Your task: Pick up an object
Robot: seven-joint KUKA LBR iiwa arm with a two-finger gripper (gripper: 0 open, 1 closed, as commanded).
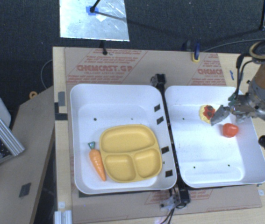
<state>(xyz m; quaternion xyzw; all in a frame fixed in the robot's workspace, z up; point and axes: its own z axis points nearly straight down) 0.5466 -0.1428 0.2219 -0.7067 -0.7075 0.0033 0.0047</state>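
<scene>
Take the red tomato (230,130) as your landmark; it sits in the right bin (216,171), toward that bin's far right side, resting on the white floor with nothing pressed against it. The jaws (218,115) hang just up-left of the tomato, at the end of the grey wrist that comes in from the right. You can see one dark finger (216,117) angled down-left, tip close to a small yellow-and-red toy food piece (206,112) that lies left and slightly beyond the tomato. Whether the jaws are spread or pressed together you cannot tell from here; the second finger blends into the wrist body. Nothing is visibly pinched between them.

The relation that matters: the tomato is down-right of the fingertip, near but apart; the yellow-and-red piece is just left of it, nearly touching in this slanted view, though contact cannot be confirmed. So the piece looks like the closer target and the tomato the cleaner one, since it is roundish with no long axis to line up. The piece is too small and too hidden to read its axis.

Well left of the tomato, in the left bin (83,125), a yellow divided plate (130,152) lies with a toy carrot (97,164) just beside its left edge, long axis running near-to-far, green end away from you. Those are far off for this reach. Both bins rest on the cardboard-covered surface (123,66).

Pick not yet done, by the look of it.
</scene>
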